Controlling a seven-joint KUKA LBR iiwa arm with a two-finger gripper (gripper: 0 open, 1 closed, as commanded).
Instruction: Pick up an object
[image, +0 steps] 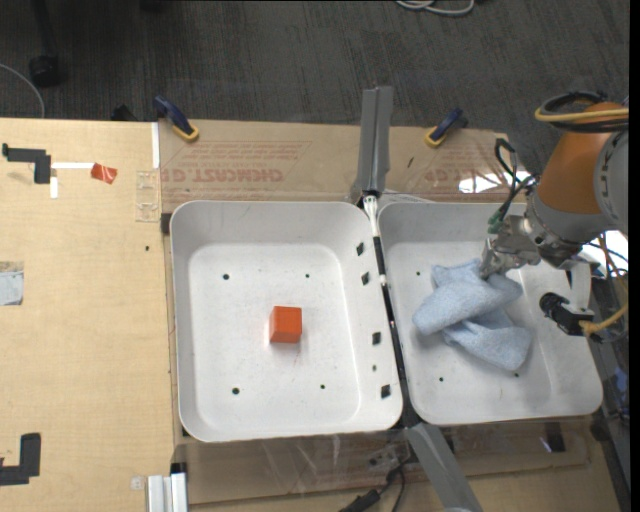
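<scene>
A crumpled light blue cloth (470, 318) lies in the right bin (440, 390), towards its middle and right side. The gripper (496, 264) is low over the cloth's upper right corner, and its tip meets the fabric there. The grey arm with its orange band (578, 165) comes in from the right above it. An orange-red cube (286, 324) sits alone near the middle of the left bin (215, 300), far from the gripper.
A grey post (376, 140) rises behind the seam between the two bins. Blue and yellow clamps (176, 117) (445, 126) hold the cardboard at the back. Cables and a black fitting (566, 312) hang beside the right bin's right wall.
</scene>
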